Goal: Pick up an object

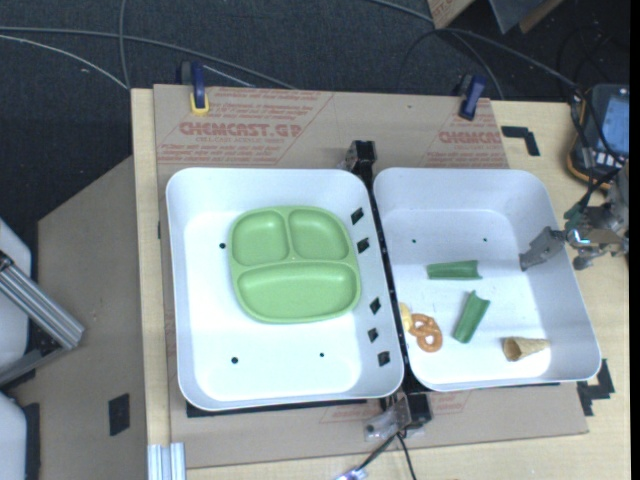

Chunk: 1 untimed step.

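Currently the gripper (545,250) sits at the right bin's (500,183) right wall; whether its fingers are open or closed cannot be determined, and nothing is visibly held. Two green pieces (453,269), a pretzel (426,331) and a cone (526,347) lie apart to its left and below, while the arm is cut off at the frame edge.

Two white bins (190,268) – the left one has a pale green divided plate (295,265). Two darker green pieces (454,269), orange-brown pretzel (425,330), tan cone (526,347) – blue clamps (200,86), brown board with red lettering (240,128).
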Each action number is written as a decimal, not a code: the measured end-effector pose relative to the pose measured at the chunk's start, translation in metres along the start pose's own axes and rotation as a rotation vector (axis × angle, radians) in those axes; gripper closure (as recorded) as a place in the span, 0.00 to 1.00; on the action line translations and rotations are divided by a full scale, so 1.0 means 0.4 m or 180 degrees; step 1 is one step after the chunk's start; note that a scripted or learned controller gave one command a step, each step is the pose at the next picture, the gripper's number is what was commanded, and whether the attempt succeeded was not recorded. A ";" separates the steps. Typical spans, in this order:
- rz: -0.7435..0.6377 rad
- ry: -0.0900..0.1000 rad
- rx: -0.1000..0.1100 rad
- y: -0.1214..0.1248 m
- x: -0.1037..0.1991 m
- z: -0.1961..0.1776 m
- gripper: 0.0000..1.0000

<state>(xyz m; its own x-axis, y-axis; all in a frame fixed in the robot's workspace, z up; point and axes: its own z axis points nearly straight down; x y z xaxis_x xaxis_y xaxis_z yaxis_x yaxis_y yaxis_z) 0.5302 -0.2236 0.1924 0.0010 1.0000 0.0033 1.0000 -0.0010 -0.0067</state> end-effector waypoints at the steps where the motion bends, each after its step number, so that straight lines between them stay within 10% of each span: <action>1: -0.0006 0.0002 -0.0002 -0.003 0.028 0.129 0.00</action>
<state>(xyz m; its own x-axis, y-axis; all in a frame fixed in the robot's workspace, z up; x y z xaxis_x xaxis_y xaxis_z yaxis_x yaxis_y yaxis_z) 0.5288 -0.2123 0.1407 -0.0007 1.0000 0.0040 1.0000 0.0008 -0.0061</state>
